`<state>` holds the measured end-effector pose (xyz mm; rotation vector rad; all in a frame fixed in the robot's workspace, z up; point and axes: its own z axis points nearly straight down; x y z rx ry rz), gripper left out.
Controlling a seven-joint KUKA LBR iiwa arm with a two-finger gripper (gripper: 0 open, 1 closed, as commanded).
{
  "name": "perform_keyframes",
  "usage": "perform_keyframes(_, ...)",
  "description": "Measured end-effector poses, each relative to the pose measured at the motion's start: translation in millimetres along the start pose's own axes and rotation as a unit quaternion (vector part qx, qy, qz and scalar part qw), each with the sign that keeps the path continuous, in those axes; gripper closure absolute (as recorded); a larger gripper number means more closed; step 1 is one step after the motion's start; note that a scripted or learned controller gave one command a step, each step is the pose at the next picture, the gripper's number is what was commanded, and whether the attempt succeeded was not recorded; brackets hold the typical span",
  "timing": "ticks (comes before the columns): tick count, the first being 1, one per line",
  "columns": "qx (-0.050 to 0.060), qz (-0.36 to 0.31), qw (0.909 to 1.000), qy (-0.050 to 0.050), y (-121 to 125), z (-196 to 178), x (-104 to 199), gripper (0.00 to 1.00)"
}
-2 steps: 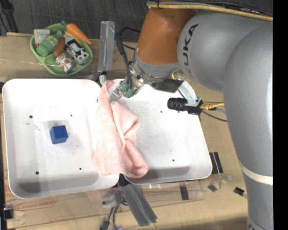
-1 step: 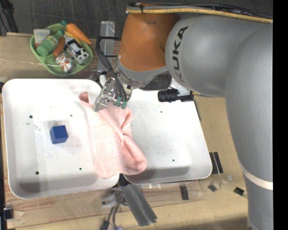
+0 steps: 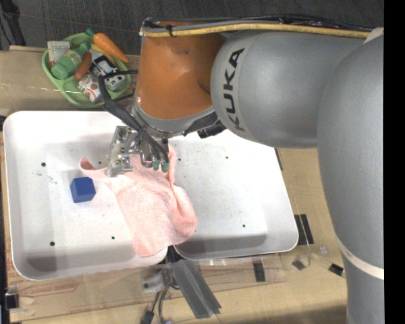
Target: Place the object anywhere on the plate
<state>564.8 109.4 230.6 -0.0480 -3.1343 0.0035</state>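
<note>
While the claw (image 3: 140,155) hovers, the blue block (image 3: 83,189) lies left.

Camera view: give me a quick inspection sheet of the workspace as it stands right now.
Surface: two shallow white bins, left bin and right bin, on a wooden bench.
Job's things: blue cube in the left bin; no plate seen.
Clutter: pink cloth draped over the bins' shared edge.
Grippers: hand at the cloth's upper edge, beside the cube; grasp cannot be told.
Cables: dark cable along the wrist.
Surroundings: green bowl of toy food, with a carrot, behind the left bin.
</note>
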Motion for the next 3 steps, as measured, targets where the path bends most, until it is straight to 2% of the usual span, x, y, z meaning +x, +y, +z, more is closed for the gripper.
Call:
perform_keyframes(2, 0.001, -0.018, 0.9998, 0.0, 82.2, 2.2, 56.1, 1.0)
perform_keyframes(3, 0.001, -0.018, 0.9998, 0.0, 82.0, 2.1, 56.0, 0.0)
